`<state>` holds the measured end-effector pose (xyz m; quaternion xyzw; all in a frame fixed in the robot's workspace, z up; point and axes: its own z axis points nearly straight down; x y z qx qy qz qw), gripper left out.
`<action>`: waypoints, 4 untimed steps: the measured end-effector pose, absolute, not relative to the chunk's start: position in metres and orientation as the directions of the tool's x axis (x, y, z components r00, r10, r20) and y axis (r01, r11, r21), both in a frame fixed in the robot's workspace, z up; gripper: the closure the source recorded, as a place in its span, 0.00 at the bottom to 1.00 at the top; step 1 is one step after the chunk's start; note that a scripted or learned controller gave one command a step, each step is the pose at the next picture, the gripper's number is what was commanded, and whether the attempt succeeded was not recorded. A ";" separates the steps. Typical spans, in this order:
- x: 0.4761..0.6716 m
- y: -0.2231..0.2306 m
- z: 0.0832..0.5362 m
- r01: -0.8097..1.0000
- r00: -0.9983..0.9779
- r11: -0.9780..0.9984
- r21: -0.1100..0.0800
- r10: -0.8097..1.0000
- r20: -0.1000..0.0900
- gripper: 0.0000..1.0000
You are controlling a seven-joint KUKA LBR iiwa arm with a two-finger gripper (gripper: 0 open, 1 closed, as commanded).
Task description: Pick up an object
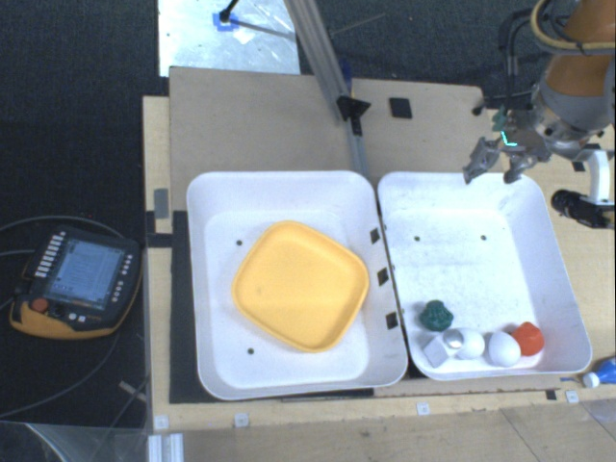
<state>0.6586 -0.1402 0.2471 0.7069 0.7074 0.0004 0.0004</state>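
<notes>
Camera view: tool (500,167) open, empty, above right bin (553,248) far rim. Green lump (437,314), white ball (503,348), red ball (526,337) along near wall. Yellow plate (300,284) in left bin (207,258).

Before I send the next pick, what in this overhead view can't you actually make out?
- End effector: above the right bin's far rim; nothing shows between its fingers.
- Arm: cut off by the top and right edges.
- Cluster at the right bin's near edge: green object, grey piece, two white objects and red object are too small to identify.
- Whatever lies under the yellow plate is hidden.
</notes>
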 end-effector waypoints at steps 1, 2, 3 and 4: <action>0.659 -0.140 0.247 1.000 -0.001 0.001 0.001 1.000 0.000 0.00; 0.654 -0.136 0.204 1.000 -0.001 0.001 -0.002 1.000 0.000 0.00; 0.648 -0.143 0.146 1.000 0.000 0.000 -0.004 1.000 0.001 0.00; 0.647 -0.143 0.093 1.000 0.000 0.000 -0.003 1.000 0.000 0.00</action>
